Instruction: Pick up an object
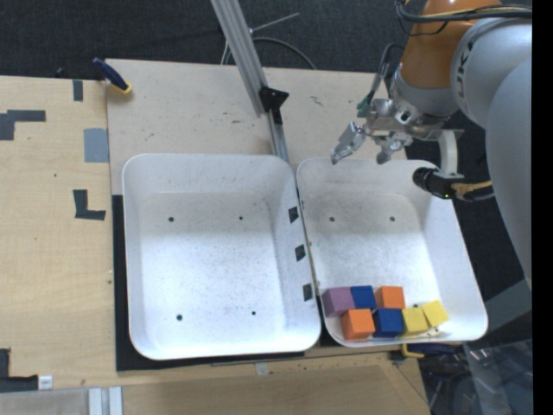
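Across the pale wooden bench [52, 232] sit two shallow white bins side by side, the left bin [212, 167] and the right bin [449, 232], with a metal rail [246, 54] slanting down between them. Down at the right bin's near edge huddle the blocks: purple block [338, 299], blue block [362, 296], orange block [390, 296], another orange cube [358, 322], a second blue cube [389, 321], and yellow blocks [423, 316]. Up above the far rim hangs the gripper [367, 145], fingers spread apart, nothing between them, well apart from the blocks, the arm [449, 33] reaching in from the right.
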`<state>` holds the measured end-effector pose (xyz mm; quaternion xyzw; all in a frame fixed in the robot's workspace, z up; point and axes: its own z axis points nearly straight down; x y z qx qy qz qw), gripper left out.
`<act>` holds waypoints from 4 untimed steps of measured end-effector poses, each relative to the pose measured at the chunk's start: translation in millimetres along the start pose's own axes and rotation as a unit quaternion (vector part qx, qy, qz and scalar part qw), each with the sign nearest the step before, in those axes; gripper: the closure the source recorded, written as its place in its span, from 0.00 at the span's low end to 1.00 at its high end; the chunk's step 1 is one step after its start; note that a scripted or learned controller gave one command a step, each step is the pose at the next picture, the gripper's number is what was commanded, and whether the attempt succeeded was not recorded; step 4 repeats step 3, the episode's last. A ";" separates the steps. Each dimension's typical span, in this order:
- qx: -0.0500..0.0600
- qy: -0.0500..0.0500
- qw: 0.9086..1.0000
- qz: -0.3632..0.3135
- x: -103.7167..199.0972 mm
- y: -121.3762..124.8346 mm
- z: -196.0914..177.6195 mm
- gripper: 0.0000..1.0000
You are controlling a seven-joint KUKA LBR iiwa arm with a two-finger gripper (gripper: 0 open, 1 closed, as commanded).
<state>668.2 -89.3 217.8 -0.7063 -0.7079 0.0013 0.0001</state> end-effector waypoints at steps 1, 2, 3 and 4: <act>0.004 -0.001 1.000 0.004 -95.6 -23.5 84.5 0.00; -0.002 0.000 1.000 0.000 -114.0 7.6 74.9 0.00; -0.002 0.002 1.000 -0.002 -56.1 -27.7 12.4 0.00; -0.002 0.002 1.000 -0.002 -56.1 -27.7 12.4 0.00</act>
